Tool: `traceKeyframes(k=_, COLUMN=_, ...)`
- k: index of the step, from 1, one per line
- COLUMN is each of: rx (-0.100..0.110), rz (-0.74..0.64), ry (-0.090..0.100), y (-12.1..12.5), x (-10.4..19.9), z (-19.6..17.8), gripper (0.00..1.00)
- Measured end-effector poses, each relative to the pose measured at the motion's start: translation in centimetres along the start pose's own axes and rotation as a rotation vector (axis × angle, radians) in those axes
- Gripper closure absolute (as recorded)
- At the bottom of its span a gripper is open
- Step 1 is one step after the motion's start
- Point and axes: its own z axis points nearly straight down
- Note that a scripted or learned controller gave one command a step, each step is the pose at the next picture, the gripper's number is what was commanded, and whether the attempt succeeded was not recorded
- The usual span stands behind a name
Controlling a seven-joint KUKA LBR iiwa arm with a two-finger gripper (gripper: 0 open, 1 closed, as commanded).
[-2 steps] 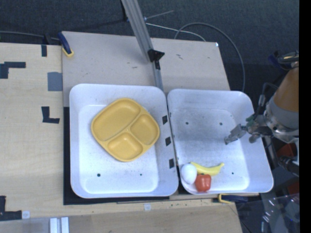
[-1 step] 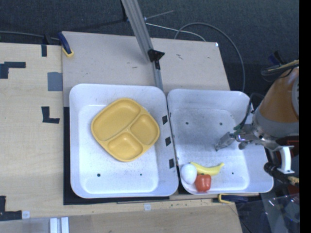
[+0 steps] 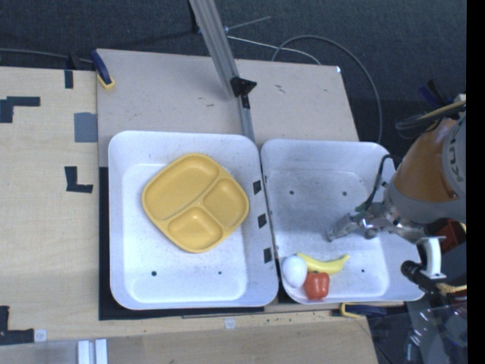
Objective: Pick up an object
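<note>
**Arm Poised Over Fruit Cluster in Right Bin**

A grey KUKA arm [image 3: 428,177] with an orange band reaches in from the right, its gripper [image 3: 341,230] hovering over the middle of the right bin [image 3: 318,158], pointed toward the bin's left side. Whether the jaws are open or closed cannot be told from this slanted overhead view; nothing is visibly held between them.

The candidates for pickup sit huddled in the right bin's near-left corner, apparently where the sloping walls let loose items settle: a white egg-shaped object [image 3: 293,270] against the left wall, a curved yellow banana [image 3: 326,262] lying beside it with its tip toward the bin's centre, and a small red object resembling a tomato or pepper [image 3: 317,284] touching both, right at the near wall. All three look smooth and glossy, like moulded plastic play food. The gripper stands near them but apart, just past the banana on the far side.

The left bin [image 3: 125,203] carries a yellow compartment plate [image 3: 195,202], a rounded square with three moulded sections, lying flat and turned at an angle toward the far-centre of the bin. Both bins are shallow, white, speckled with scuffs, and rest side by side on a pale wooden surface [image 3: 45,203]. A metal rail [image 3: 216,36] runs down from the far edge to the seam between them.

The tight packing against the corner walls would likely make a clean grasp awkward.
</note>
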Motion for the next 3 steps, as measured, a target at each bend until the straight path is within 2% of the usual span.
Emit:
traceKeyframes(k=1, rx=0.000, rz=-0.001, ry=0.002, y=0.0, x=0.1, z=-1.1, gripper=1.00)
traceKeyframes(k=2, rx=-0.003, rz=0.000, ry=0.001, y=-0.5, x=0.1, z=-5.5, gripper=1.00)
traceKeyframes(k=3, rx=-0.006, rz=-0.001, ry=0.000, y=0.4, x=0.6, z=-11.3, gripper=1.00)
